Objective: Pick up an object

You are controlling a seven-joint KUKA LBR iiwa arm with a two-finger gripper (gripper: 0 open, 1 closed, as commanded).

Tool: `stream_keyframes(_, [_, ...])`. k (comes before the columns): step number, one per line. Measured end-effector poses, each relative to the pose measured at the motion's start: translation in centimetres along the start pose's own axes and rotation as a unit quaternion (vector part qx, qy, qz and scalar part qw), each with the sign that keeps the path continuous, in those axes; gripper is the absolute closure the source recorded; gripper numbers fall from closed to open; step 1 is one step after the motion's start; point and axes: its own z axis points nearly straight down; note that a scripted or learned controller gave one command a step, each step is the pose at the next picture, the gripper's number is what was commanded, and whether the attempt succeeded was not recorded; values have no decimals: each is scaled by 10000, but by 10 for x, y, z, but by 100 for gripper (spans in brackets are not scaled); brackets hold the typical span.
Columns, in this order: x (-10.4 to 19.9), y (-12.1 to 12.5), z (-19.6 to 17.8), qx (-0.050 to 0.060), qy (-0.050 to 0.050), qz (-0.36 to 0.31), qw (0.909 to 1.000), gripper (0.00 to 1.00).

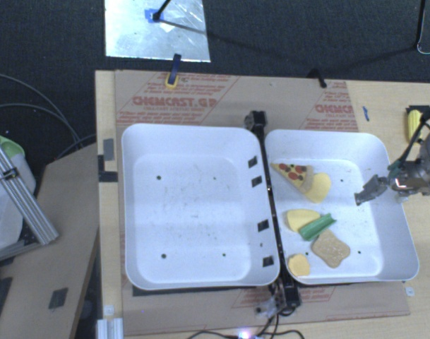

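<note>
2 white bins are sitting on tan cardboard (pixel 200 94) bearing red lettering. The right bin (pixel 384 154) is holding a yellow pizza slice (pixel 292 173) dotted with red, 3 plain yellow pieces (pixel 303 219), a green strip (pixel 317 226) and a tan toast piece (pixel 331 248). The left bin (pixel 151 147) is showing faint grey specks.

Board (pixel 200 94), left print: "CHEMCAST GP" is read in red letters, upside down, above the left bin, in the upper middle of the frame.
Board, right print: the same red "CHEMCAST" lettering is seen above the right bin, upper right of the frame, set at a slant; its last letters cannot be made out.
Board, lower edge: faint red marks are seen below the bins, too small to be read.
Other text: none can be read elsewhere.
</note>
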Motion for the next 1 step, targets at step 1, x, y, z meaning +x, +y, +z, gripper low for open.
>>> stream_keyframes(1, [69,8,141,54,31,-31,10000,0])
